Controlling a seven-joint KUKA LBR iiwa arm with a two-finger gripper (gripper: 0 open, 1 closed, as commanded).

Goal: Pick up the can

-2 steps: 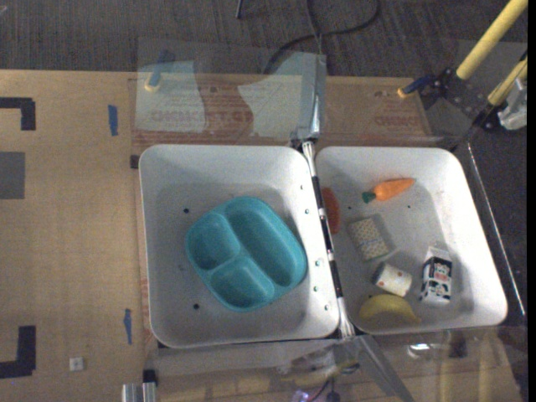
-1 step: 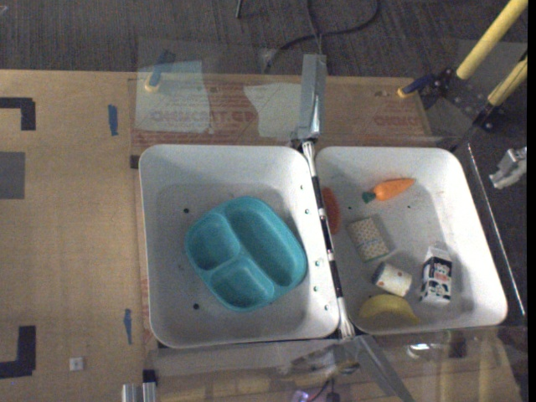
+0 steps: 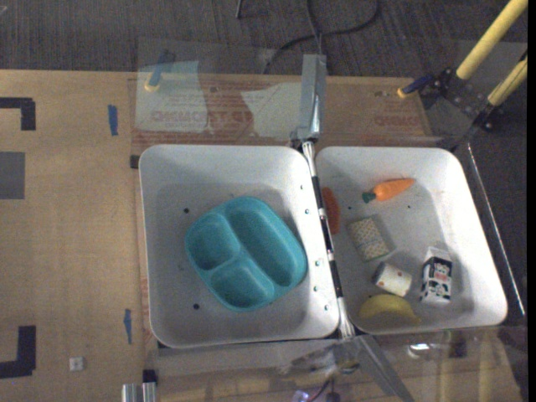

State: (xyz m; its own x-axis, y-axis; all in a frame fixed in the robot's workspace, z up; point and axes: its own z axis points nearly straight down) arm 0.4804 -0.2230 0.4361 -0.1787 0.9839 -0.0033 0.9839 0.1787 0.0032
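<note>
The can (image 3: 392,279) is a small white cylinder lying on its side in the right bin (image 3: 477,224), toward the front. It rests between a yellow rounded item (image 3: 388,308) just in front of it and a black-and-white cow-patterned carton (image 3: 436,277) to its right. A patterned square packet (image 3: 369,238) lies just behind it.
An orange toy carrot (image 3: 389,189) lies at the back of the right bin, and another orange piece (image 3: 331,209) sits against its left wall. The left bin (image 3: 167,182) holds a teal divided plate (image 3: 244,251). Yellow-handled tools (image 3: 494,32) stand at the back right.
</note>
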